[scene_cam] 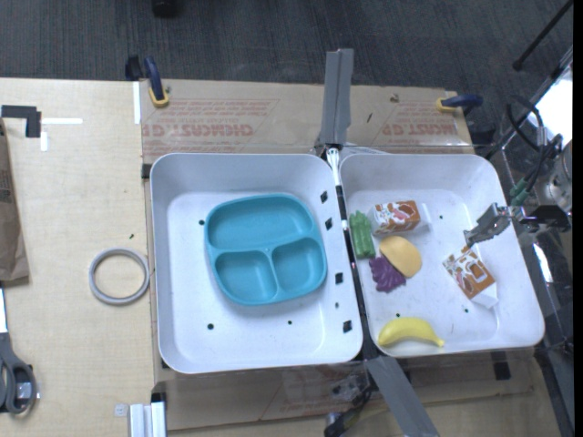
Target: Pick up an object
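Camera view: I'm looking down at 2 shallow white bins side by side, left bin point(173, 271) and right bin point(519, 317).
Gripper: my two-finger metal gripper point(483, 228) reaches in from the right, over the right bin's far-right part; I cannot tell how far its fingers are parted, and I see nothing between them.
Nearest target: a small orange-and-white carton point(471, 275) lies just below the gripper, apart from it, tilted on the bin floor. I judge it the likeliest pick because the gripper is nearest to it.
Other candidates: a second orange-and-white carton point(399, 217), a green pod-shaped toy point(363, 235), a yellow rounded piece point(402, 255) touching a purple grape cluster point(388, 276), and a yellow banana point(409, 333) near the front wall.
Left bin: holds 1 blue 3-compartment plastic tray point(265, 248), well apart from the gripper.
Task stage: in my judgement, approach only; nothing lifted yet.
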### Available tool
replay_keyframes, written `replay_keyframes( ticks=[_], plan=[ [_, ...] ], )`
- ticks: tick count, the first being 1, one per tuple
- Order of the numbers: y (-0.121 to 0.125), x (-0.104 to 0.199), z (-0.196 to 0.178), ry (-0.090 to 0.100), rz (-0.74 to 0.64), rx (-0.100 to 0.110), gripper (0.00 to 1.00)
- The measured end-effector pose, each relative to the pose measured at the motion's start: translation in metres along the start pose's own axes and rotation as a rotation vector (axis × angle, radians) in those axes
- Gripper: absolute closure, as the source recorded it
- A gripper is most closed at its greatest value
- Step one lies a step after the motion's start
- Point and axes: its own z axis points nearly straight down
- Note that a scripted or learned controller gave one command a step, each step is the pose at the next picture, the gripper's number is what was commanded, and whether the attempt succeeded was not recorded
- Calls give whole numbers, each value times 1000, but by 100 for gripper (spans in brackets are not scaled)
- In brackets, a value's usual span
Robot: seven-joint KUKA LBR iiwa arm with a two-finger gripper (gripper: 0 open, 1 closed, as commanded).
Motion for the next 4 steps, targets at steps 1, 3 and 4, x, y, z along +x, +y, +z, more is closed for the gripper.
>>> replay_keyframes(
  ticks=[1, 3, 4],
  plan=[
    [18, 20, 174, 1, 365, 3, 0],
    [15, -15, 172, 1, 776, 2, 0],
    [2, 22, 195, 2, 265, 2, 0]
  ],
)
